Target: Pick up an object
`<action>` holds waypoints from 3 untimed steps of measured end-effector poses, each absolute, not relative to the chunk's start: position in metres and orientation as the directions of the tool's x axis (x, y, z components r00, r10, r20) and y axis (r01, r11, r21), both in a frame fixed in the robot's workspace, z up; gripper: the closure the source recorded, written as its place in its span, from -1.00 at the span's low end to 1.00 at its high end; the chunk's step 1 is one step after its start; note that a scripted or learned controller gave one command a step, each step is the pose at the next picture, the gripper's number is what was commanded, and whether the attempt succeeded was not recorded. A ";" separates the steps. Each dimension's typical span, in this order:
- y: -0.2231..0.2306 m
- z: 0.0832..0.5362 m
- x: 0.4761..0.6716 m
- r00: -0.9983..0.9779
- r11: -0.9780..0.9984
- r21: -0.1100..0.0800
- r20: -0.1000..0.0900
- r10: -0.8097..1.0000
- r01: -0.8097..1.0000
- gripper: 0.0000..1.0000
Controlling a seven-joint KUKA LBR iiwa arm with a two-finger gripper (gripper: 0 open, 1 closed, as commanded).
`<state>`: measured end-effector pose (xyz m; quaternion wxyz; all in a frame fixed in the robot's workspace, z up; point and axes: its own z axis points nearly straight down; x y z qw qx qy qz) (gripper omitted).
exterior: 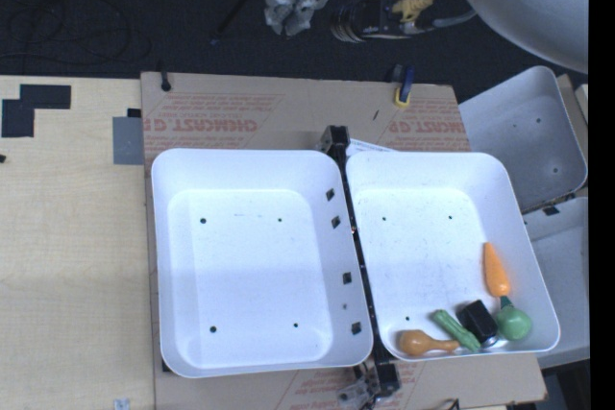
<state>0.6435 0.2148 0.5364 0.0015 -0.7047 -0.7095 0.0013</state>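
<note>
Gripper (293, 10) hangs far beyond the bins, finger state unreadable; nothing picked yet, carrot (496, 270) and other toys lie in right bin (423, 170) near corner.

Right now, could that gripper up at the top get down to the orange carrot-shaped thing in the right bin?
Probably yes. The carrot lies uncovered near the right bin's wall, with nothing above it. The gripper hangs well beyond the bins, so it must travel across first.
</note>
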 end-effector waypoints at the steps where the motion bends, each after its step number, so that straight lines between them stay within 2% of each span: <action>1: 0.245 0.537 0.644 -0.004 0.004 -0.004 -0.001 1.000 1.000 1.00; 2: 0.233 0.537 0.643 0.000 0.000 -0.006 -0.002 1.000 1.000 1.00; 3: 0.243 0.537 0.644 -0.002 0.002 -0.004 -0.001 1.000 1.000 1.00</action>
